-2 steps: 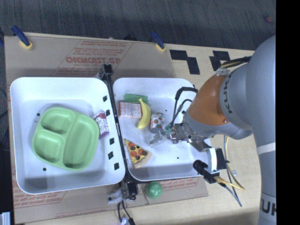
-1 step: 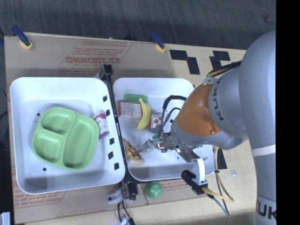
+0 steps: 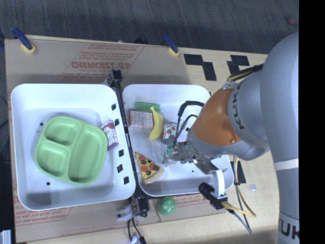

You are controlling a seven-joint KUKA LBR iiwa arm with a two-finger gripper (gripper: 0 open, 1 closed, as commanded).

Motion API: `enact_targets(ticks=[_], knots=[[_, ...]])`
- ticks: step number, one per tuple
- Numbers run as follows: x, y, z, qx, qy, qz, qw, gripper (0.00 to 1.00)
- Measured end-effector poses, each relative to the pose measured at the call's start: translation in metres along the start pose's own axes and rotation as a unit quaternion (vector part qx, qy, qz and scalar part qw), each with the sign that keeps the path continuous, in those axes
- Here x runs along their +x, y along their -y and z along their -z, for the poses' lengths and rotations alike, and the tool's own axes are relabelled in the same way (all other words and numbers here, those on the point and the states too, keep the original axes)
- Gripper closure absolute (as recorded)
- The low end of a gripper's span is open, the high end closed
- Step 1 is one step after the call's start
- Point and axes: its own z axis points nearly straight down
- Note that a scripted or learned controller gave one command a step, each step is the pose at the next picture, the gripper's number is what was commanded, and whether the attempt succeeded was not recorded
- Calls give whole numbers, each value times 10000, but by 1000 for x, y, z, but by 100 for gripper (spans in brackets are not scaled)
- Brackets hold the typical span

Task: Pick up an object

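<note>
My gripper (image 3: 171, 153) is low in the right bin (image 3: 167, 91), under the orange-banded wrist, which hides most of it. Its tip sits between a small red-and-white carton (image 3: 170, 130) and a pizza slice toy (image 3: 148, 168). A yellow banana (image 3: 156, 125) lies just left of the carton, with a reddish-brown box (image 3: 140, 118) and a green item (image 3: 147, 106) further up and left. I see nothing that is clearly held.
The left bin (image 3: 30, 98) holds a green divided plate (image 3: 71, 149) and a small red-and-white packet (image 3: 109, 133) by its right wall. A green ball (image 3: 166, 205) rests on the bench below the bins. The arm covers the right bin's right half.
</note>
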Motion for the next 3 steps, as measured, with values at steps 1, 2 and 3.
enact_targets(ticks=[1,2,3], knots=[[48,2,129,-32,1,-36,10000,100],[-6,4,104,-8,1,-43,10000,100],[-67,5,98,-19,4,-51,10000,100]])
